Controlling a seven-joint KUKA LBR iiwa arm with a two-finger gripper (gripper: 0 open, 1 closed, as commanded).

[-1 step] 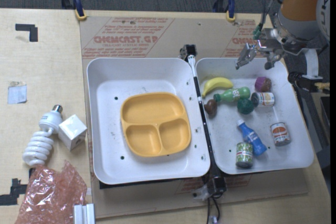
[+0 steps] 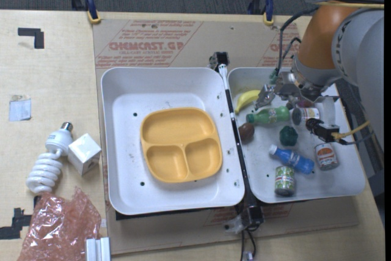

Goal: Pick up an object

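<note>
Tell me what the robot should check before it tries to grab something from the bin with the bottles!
1. Pincer is over the right bin: ok.
2. Something is within reach: ok, the green bottle and banana lie just beside it.
3. Pincer open enough to grab: cannot tell, too small and blurred.
4. Pincer is not already holding something: cannot tell.
5. Room around the target: not ok, the bottle is crowded by the banana and a brown fruit.
6. Yellow tray in the left bin is out of the way: ok.
</note>
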